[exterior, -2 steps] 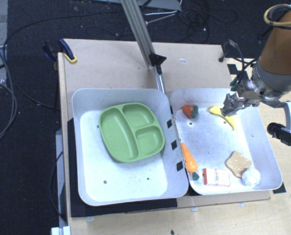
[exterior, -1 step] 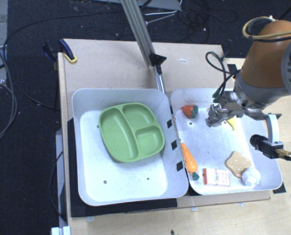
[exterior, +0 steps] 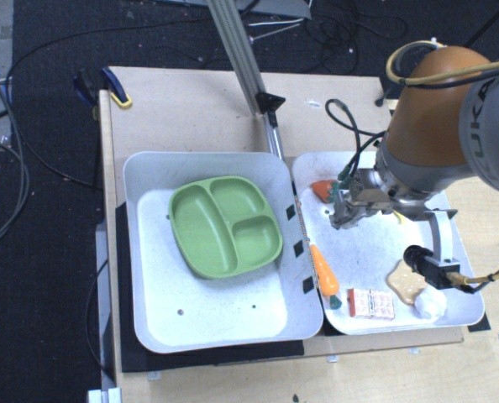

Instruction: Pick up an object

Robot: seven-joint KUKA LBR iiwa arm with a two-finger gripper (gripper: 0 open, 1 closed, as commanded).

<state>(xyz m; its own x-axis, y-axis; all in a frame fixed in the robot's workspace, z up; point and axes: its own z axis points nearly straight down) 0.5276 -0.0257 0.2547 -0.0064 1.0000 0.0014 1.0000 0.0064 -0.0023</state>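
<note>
Hovering right of centre over the right bin [exterior: 451, 242], the gripper [exterior: 344, 217], grip state unreadable, should descend squarely onto the small red-orange piece [exterior: 321, 190], avoiding the carrot [exterior: 323, 274]

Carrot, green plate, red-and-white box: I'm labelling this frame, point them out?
Carrot [exterior: 323, 273], camera view, mid-body.
Green plate [exterior: 225, 226], camera view, central divider.
Red-and-white box [exterior: 372, 303], camera view, top face.

A green divided plate [exterior: 226, 226], an orange carrot [exterior: 323, 274] and a red-and-white box [exterior: 372, 303] lie in white bins [exterior: 149, 309].
</note>
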